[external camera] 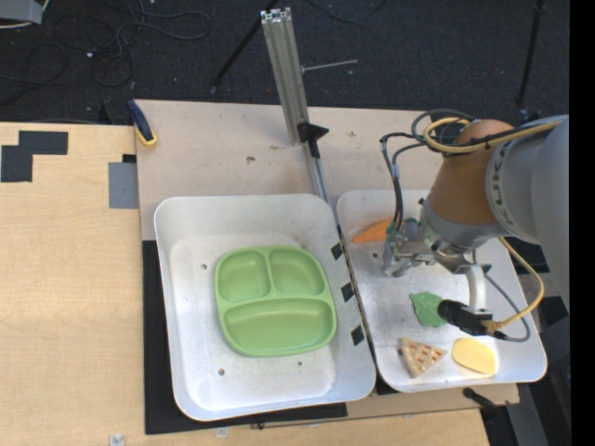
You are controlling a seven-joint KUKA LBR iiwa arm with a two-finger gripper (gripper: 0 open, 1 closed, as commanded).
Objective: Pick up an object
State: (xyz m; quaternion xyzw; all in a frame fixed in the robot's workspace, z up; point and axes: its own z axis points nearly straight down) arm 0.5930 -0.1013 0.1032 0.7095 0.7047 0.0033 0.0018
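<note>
Low over the right-hand shallow white bin (521, 365), my gripper (402, 256) reaches for the orange carrot-shaped toy (370, 232) just beside it, nothing visibly held; next, a centred descent before closing

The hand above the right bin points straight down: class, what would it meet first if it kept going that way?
Most likely the bare white floor of the right bin. The hand hangs beside the orange piece, with the green piece nearer the camera. Depth is unclear from this slanted view, so it might graze the orange piece.
</note>
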